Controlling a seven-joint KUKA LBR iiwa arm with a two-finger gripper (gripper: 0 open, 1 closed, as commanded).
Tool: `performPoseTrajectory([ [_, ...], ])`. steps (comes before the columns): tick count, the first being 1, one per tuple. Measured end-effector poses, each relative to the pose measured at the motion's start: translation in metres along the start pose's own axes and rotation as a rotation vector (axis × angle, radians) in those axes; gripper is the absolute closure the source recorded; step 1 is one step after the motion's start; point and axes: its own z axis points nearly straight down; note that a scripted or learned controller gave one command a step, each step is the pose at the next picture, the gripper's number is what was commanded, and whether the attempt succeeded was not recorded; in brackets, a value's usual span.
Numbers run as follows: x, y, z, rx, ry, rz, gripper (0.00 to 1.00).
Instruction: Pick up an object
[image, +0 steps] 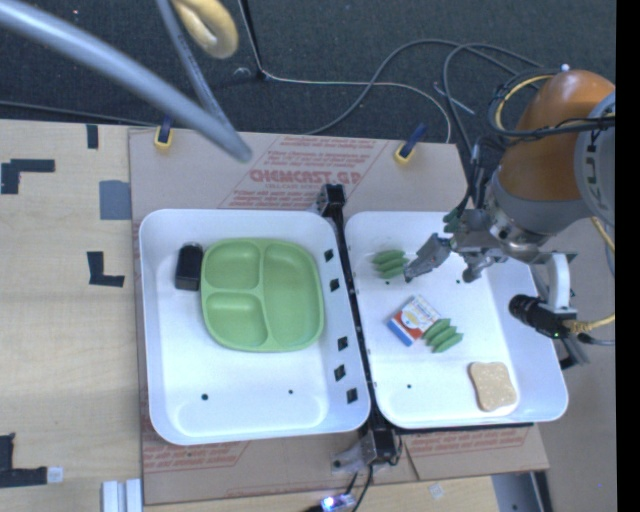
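Two white bins sit side by side on the table (60, 300), on a brown cardboard sheet (300, 165). The left bin (165, 395) has a green plate (263, 295) w/ 3 sections lying flat in the middle, and a small black block (188, 267) just beside the plate's left edge, touching or almost touching it. The right bin (530, 395) has 4 things: a green ridged piece (389, 263) near the top left, a small red, white & blue box (413, 320) in the middle, another green ridged piece (441, 334) right next to the box on its right side, and a tan sponge-like piece (492, 386) near the bottom right corner, well apart from the rest. The arm (555, 135) comes in from the right w/ its orange band up high. The end effector (450, 257) hangs over the top part of the right bin, just right of the first green piece. Its fingers are spread apart, one dark finger pointing down-left toward that green piece, and there is nothing between them. All the things lie on the bin floors. Black clips (340, 300) run along the line where the two bins meet.
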Motion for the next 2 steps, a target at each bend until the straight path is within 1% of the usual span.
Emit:
performPoseTrajectory([
  [1,0.0,0.002,-0.008,-0.013,-0.001,-0.003,0.0],
  [2,-0.002,-0.003,0.037,-0.012,-0.002,-0.003,0.0],
])
